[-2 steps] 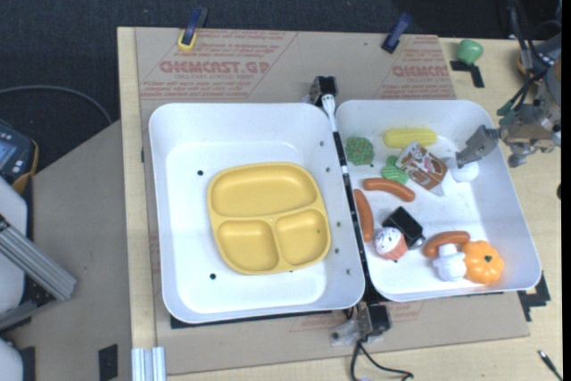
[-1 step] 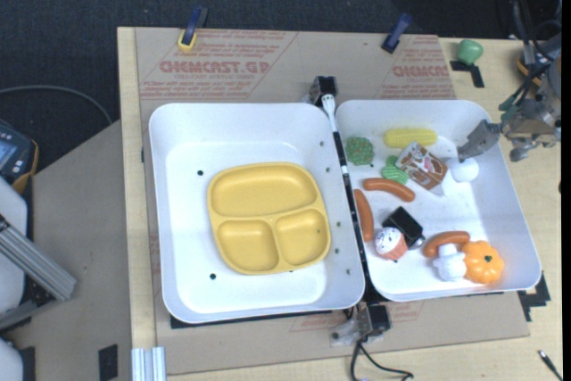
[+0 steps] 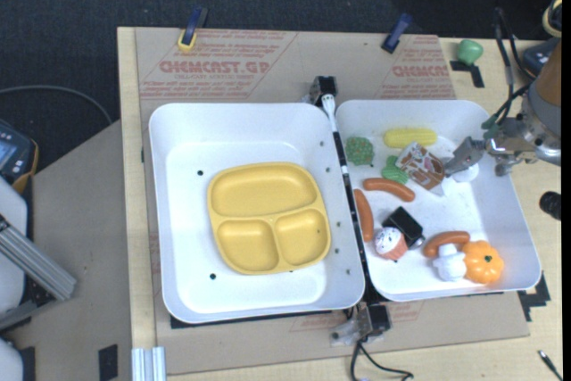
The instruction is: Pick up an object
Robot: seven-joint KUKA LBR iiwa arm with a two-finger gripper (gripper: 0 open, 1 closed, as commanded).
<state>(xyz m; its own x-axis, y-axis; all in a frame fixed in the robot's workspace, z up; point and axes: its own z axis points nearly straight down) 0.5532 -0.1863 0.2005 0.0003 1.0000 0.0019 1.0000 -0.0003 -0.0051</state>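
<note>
The end effector [image 3: 466, 154] is hanging over the right bin [image 3: 508, 227], and whether it is wide or narrow I cannot tell. Just beside it, toward the left bin, a small patterned box [image 3: 419, 166] is lying unlifted. Nothing is being carried yet, so grasping and lifting are remaining.

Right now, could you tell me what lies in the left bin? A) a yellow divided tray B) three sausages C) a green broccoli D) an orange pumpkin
A: the yellow divided tray sits in the left bin, while the pumpkin and other toys lie in the right bin.
</note>
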